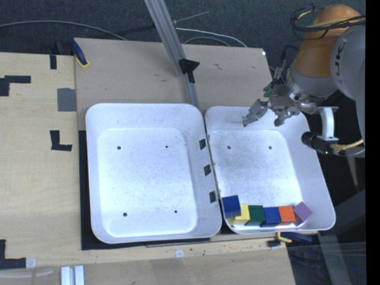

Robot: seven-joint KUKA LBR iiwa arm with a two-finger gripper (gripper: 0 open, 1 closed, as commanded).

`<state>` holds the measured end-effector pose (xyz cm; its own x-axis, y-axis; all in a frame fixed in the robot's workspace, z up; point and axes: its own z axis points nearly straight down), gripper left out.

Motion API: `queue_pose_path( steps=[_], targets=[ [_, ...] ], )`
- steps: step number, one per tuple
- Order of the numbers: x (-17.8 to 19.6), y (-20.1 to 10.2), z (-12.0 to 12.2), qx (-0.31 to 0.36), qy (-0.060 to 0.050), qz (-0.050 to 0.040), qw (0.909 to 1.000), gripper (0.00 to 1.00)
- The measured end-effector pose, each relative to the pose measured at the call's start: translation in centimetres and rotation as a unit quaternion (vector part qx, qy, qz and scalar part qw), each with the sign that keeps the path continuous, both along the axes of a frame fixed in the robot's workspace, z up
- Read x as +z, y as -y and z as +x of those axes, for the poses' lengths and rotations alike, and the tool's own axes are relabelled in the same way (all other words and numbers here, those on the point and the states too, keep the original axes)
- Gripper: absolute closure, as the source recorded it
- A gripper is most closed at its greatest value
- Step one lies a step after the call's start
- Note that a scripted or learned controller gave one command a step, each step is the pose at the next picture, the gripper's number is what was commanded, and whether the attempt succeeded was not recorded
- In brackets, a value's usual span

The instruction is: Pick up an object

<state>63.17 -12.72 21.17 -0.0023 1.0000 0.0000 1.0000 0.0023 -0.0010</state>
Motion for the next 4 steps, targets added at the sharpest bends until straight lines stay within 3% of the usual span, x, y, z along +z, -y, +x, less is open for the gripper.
queue_pose_path(
  steps=[1, 2, 3, 4],
  targets=[
    [-4.8, 1.8, -3.5, -0.002, -0.004, -0.0002, 1.0, 0.0],
    [-4.5, 1.7, -3.2, -0.001, 0.0, 0.0001, 1.0, 0.0],
    [-5.3, -1.0, -6.1, 0.0, -0.002, 0.0003, 1.0, 0.0],
    [5.9, 6.8, -7.8, -0.003, 0.004, -0.0026, 1.0, 0.0]
  ],
)
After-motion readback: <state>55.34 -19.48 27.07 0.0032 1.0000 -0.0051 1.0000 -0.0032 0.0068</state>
